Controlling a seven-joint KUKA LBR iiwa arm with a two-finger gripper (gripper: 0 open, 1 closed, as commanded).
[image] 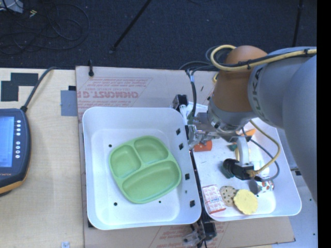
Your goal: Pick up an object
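A: Where is the tool [198, 134] right now?

B: Low over the right bin [214, 172], in its ten o'clock corner, hard by the wall it shares with the left bin [98, 138]. The wrist hides most of it, so I cannot tell whether it is spread or pressed together.

A: Is anything in it?

B: Nothing that I can make out. A small orange piece [204, 145] lies on the bin floor at the tool's five o'clock, touching it or just beside it. From this angle it looks like a block, though I would not swear to that. I take it for the likely target.

A: What else is within reach?

B: Along the right bin's six o'clock edge there are three things in a row: a red and white packet [212, 197], a round cookie [226, 192] at its three o'clock, and a yellow lumpy piece [246, 202] just past that. All are well apart from the tool. At the tool's eight o'clock, in the left bin, a green divided plate [145, 169] lies flat. Farther out at nine o'clock, a teach pendant [10, 149] rests on the surface [41, 211].

A: So how far along is the pick?

B: Early to middle, in my judgement. The approach looks done, with the tool low and next to the orange piece. No object is raised off a bin floor. A firm close on the piece and the lift both remain.
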